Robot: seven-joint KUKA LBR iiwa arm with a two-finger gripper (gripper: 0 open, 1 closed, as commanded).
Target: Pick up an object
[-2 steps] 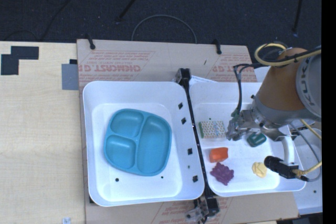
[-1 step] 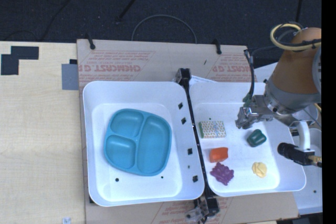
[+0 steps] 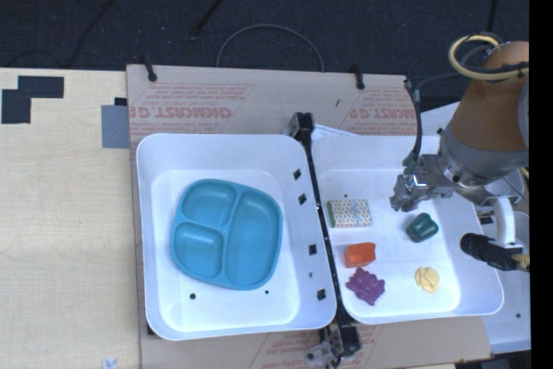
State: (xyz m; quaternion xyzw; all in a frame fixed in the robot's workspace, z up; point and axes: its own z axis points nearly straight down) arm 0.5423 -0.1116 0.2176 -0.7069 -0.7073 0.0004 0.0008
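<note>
Objects: green lump (image 3: 422, 227), orange block (image 3: 361, 254), purple cluster (image 3: 366, 284).

A blue divided plate (image 3: 228, 234) lies in the left white bin (image 3: 155, 186), the landmark here. Beneath the bin, a brown cardboard sheet (image 3: 259, 99) with reversed red lettering extends behind it. Left of the bin, a pale wooden benchtop (image 3: 60, 229) carries dark rectangular patches.

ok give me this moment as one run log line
gripper: over right bin, nothing seen held | nearest: green object | left bin: blue divided plate | pick: not yet done
</note>
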